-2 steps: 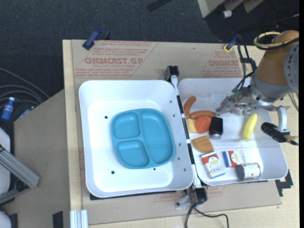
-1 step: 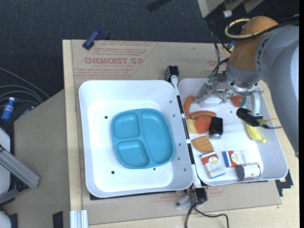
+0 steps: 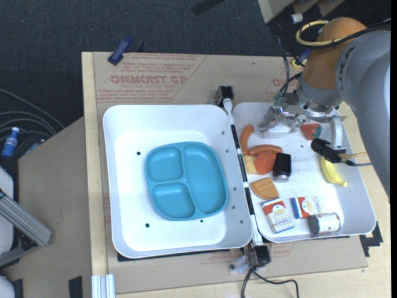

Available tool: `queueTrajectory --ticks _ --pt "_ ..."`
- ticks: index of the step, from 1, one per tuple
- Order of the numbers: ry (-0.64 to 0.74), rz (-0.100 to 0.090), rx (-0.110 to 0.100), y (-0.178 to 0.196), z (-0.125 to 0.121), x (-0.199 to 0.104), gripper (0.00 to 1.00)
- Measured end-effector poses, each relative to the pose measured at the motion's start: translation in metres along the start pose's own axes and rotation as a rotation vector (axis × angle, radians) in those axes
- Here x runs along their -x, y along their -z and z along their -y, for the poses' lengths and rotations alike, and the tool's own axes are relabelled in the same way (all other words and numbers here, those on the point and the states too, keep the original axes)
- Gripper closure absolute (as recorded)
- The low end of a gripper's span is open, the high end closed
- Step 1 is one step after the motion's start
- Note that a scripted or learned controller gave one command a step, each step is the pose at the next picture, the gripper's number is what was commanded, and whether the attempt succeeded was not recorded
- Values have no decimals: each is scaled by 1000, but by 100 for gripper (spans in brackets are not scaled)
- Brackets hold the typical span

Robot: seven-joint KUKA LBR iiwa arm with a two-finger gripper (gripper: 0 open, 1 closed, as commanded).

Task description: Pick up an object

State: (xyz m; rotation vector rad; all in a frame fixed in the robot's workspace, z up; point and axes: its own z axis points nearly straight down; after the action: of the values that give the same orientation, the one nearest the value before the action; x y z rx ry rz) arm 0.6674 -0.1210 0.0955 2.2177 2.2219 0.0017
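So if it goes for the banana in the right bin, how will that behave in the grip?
The banana looks like a smooth, glossy plastic toy, so probably stiff, light and a bit slippery. Its curved, tapering shape may let it pivot or squirt out if pinched near an end. It lies flat beside the bin wall, so a push would likely slide or spin it, not roll it.

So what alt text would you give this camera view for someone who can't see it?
A grey robot arm's gripper hangs over the far end of the right bin, among toy foods including a banana. The left bin holds a blue divided plate.
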Motion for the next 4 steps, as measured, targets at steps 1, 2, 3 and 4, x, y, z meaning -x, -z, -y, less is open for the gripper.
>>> queueTrajectory --ticks 1,2,3,4 --pt "0 0 3 152 24 -26 100" --pt "0 -1 0 166 14 -41 100" --pt "-1 -2 -4 166 18 -76 100" --pt "-1 0 0 167 0 -69 100"
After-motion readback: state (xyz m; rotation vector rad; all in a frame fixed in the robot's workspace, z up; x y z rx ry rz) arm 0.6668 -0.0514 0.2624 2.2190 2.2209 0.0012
